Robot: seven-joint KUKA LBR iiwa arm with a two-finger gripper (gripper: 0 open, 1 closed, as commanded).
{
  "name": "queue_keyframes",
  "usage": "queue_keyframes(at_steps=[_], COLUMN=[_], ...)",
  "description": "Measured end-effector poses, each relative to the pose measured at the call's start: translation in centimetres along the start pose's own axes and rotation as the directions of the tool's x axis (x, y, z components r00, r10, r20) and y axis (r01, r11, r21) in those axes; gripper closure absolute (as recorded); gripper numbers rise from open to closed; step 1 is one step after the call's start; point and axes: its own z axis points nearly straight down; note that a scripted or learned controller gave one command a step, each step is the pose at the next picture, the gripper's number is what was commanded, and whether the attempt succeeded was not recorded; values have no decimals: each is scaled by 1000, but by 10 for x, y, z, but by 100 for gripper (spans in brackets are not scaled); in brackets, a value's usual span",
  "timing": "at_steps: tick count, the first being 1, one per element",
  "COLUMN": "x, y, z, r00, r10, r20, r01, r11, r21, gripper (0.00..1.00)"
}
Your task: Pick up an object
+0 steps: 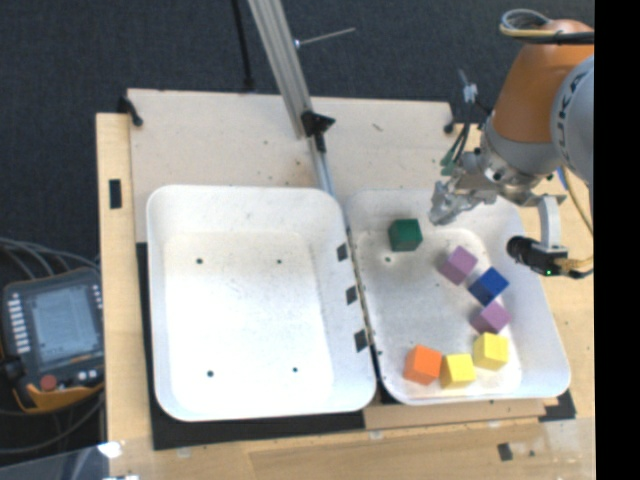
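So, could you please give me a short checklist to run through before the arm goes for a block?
1. Blocks within the right bin: ok, all seven lie inside it.
2. Nearest target: ok, the green block sits just left of the pincer, apart from the rest.
3. Room around the green block: ok, bare bin floor on every side.
4. Pincer opening: cannot tell, too small and blurred.
5. Crowded blocks: not ok, the orange block and two yellow blocks touch near the front wall.
6. Pincer free of any load: cannot tell.
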Motion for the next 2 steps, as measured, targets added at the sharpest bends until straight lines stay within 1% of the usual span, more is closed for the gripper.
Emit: queue_keyframes(at_steps=[1,2], x=[-2,53], y=[2,-5], z=[-55,-61], r00=[1000,1000], r10=[2,-1], r20=[0,-3], r01=[-2,1], r11=[1000,1000], r21=[0,6], gripper=[100,100])
